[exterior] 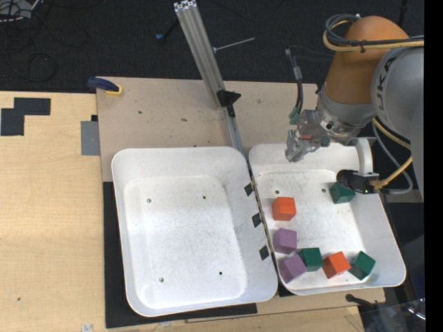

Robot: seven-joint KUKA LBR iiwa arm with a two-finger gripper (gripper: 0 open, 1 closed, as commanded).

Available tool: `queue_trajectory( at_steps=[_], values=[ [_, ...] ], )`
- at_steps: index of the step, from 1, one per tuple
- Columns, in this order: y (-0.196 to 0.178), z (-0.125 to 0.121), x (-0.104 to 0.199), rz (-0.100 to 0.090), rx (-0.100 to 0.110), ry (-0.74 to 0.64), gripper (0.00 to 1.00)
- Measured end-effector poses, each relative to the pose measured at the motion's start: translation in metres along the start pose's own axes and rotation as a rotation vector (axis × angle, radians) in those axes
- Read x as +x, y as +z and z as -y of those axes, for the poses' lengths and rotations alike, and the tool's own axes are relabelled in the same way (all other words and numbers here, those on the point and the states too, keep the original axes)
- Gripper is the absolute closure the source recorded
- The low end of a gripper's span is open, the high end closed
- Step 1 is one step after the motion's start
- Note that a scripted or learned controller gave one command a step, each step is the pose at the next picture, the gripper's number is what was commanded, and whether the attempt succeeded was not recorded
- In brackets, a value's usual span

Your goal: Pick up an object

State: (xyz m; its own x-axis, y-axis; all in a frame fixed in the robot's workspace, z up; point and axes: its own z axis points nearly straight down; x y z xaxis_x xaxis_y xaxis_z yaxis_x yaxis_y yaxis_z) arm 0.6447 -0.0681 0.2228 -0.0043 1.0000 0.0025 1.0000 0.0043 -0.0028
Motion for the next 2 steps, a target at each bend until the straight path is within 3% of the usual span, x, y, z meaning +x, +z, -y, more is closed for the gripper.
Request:
queue_trajectory(
  at_steps=[2],
  values=[
    [0.000,0.023,0.099,0.000,0.001,0.000,1.00]
  ],
)
